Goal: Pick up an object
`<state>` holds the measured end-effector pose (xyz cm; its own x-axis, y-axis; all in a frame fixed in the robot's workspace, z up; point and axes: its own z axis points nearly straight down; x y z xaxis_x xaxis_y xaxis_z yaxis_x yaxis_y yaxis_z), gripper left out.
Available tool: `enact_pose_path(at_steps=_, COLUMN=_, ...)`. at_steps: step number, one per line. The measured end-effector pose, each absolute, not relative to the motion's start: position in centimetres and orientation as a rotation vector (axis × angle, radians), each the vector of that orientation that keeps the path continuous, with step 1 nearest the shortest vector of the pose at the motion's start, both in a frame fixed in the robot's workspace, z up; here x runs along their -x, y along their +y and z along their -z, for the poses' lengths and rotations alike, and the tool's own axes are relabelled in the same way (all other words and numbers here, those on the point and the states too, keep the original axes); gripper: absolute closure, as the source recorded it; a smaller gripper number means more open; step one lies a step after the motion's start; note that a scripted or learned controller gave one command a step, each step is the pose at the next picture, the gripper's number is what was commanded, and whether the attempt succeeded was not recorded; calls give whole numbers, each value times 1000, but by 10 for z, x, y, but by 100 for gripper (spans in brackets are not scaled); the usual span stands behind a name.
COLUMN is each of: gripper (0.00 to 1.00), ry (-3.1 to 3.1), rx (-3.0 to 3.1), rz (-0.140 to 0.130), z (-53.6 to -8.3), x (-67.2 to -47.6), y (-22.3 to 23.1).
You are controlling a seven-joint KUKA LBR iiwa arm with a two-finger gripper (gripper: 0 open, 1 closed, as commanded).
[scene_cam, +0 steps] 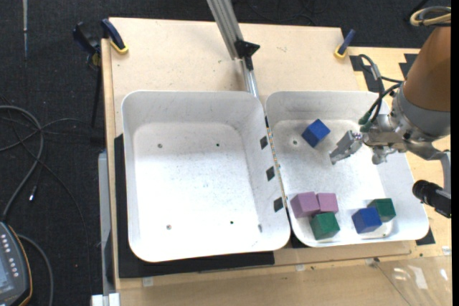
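While our claw (347,147) hangs part-open, holding nothing, beside the blue cube (315,132) toward the right bin's (287,105) far edge, we risk nudging it away.

dark carpet (50,175) — loose cables (21,125)

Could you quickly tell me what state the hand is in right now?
Hand: over the right bin, beside the blue cube; nothing visibly held; open or shut cannot be told.

The arm (430,93) comprises an orange band above a grey wrist housing, green and black cables routed alongside, and a grey metal two-finger gripper (346,147).
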<state>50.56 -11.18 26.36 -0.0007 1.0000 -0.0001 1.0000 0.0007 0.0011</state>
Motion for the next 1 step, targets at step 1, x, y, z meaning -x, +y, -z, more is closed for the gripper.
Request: enact_pose_path(at_steps=1, gripper=0, ry=2229, rx=-2219, rz=5, z=-151, x=-577, y=-102)
